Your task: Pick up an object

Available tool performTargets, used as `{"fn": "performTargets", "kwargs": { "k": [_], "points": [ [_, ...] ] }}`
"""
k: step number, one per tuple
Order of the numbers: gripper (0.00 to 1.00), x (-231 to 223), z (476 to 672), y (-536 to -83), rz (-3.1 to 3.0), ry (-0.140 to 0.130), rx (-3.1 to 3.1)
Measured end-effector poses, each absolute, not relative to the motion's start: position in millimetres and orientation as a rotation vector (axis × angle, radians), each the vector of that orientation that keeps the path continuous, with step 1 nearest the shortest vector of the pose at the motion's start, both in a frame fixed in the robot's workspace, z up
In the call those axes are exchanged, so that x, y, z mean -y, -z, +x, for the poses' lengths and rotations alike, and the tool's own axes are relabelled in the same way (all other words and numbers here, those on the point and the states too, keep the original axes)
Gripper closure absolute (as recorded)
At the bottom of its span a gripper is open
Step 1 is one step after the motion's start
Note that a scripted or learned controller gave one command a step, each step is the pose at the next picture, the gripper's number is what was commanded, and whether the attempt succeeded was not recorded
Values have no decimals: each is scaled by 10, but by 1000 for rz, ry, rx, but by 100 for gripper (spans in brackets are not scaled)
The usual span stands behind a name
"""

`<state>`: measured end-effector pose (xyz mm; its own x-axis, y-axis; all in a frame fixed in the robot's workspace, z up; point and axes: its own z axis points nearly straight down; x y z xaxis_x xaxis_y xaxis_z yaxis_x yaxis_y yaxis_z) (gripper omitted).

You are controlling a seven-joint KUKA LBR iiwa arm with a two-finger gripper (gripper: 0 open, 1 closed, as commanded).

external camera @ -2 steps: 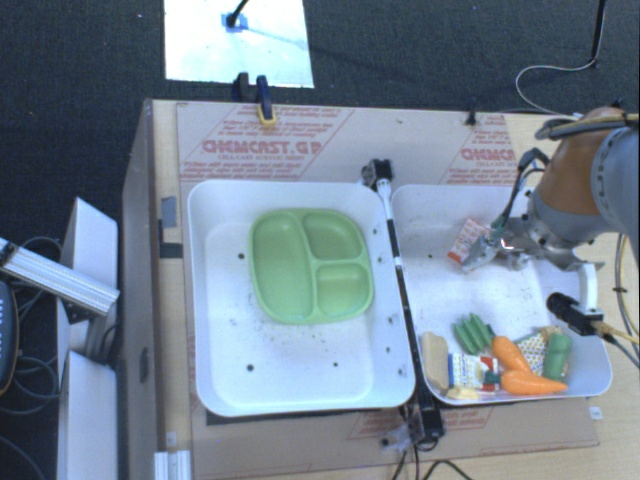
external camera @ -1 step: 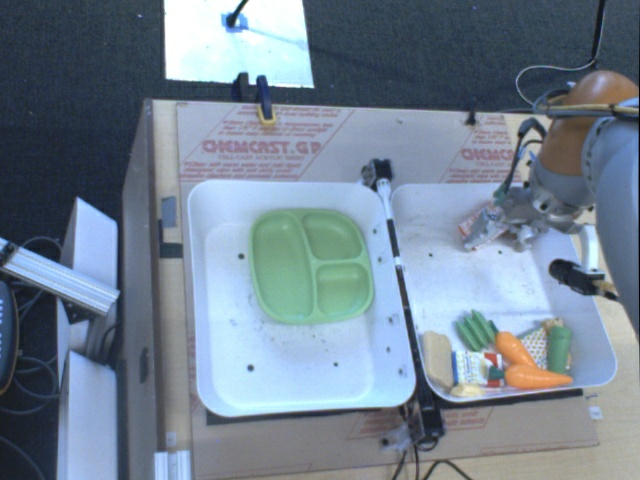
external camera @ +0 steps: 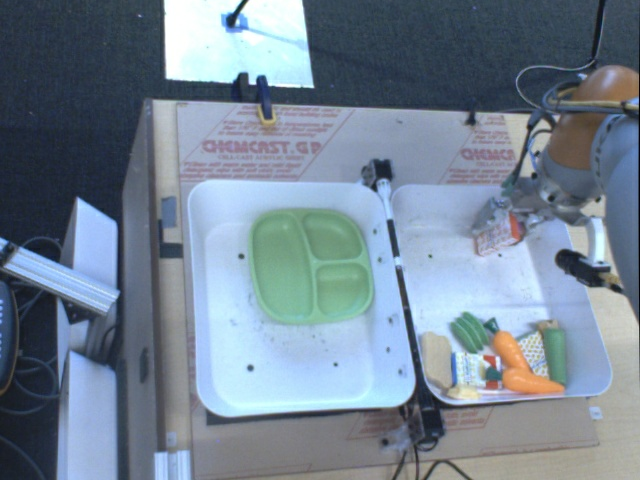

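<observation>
The gripper (external camera: pixel 505 218) hangs low over the right bin (external camera: pixel 440 268), a red-and-white packet (external camera: pixel 497 236) apparently pinched between its fingers; other toys sit clustered well clear, near the front corner.

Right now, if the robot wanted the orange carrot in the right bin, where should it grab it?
Probably around the middle of the carrot, coming straight down from above. It lies flat and slanted in the right bin, so the fingers should close across its narrow width. The green pea pod and a second carrot crowd its ends, so the middle looks easiest to reach.
</observation>
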<state>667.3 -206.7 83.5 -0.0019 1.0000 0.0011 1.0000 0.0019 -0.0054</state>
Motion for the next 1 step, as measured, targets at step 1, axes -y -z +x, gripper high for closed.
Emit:
{"fn": "performTargets", "kwargs": {
  "k": [1],
  "points": [
    [100,2064,6703,-966,-2217,2,2235]
  ]
}}
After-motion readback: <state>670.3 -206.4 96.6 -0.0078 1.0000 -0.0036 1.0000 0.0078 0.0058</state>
